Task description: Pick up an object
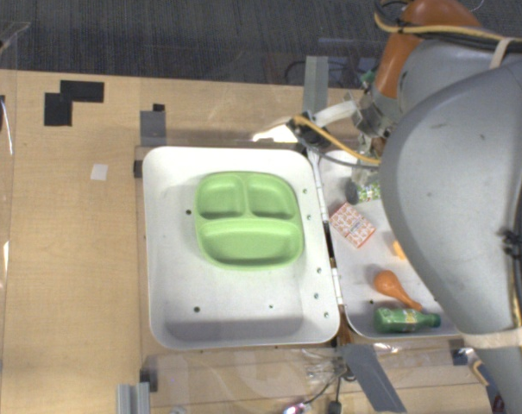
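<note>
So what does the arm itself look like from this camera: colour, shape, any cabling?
The bulky, rounded light-grey arm has smooth curved shells. An orange band sits above the wrist, with another orange-brown patch higher up. Yellow and black cables loop near the wrist, and a pale strap wraps the lower shell.

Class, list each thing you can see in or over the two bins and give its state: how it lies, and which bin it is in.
green divided plate: right way up, flat in the left bin.
green bottle: on its side, right bin, near edge.
orange gourd-shaped toy: lying down, right bin, just beyond the bottle.
red-and-white patterned packet: flat, right bin.
arm: over the right bin, covering much of it.
</note>
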You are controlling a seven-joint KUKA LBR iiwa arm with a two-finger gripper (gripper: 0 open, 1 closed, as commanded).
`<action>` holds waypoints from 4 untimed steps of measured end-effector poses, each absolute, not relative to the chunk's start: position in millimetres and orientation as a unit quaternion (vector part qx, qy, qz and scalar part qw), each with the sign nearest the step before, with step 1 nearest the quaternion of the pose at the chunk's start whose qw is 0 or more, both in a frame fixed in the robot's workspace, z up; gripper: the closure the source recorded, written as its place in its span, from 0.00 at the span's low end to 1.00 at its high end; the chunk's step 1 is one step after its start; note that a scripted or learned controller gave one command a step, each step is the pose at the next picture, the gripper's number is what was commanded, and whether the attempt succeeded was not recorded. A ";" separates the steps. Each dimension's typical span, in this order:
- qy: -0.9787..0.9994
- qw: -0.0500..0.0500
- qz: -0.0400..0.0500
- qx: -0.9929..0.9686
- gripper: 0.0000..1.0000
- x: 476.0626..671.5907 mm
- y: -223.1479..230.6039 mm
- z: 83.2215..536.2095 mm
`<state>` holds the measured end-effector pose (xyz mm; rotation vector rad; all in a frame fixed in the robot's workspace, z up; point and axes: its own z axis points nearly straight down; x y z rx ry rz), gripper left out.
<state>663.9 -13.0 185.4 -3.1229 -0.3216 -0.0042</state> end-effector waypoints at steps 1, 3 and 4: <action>-0.131 0.001 -0.002 -0.991 1.00 663.8 45.2 231.4; -0.102 0.002 -0.001 -0.995 1.00 658.3 110.0 185.6; -0.101 0.002 -0.001 -0.995 1.00 663.3 136.8 202.4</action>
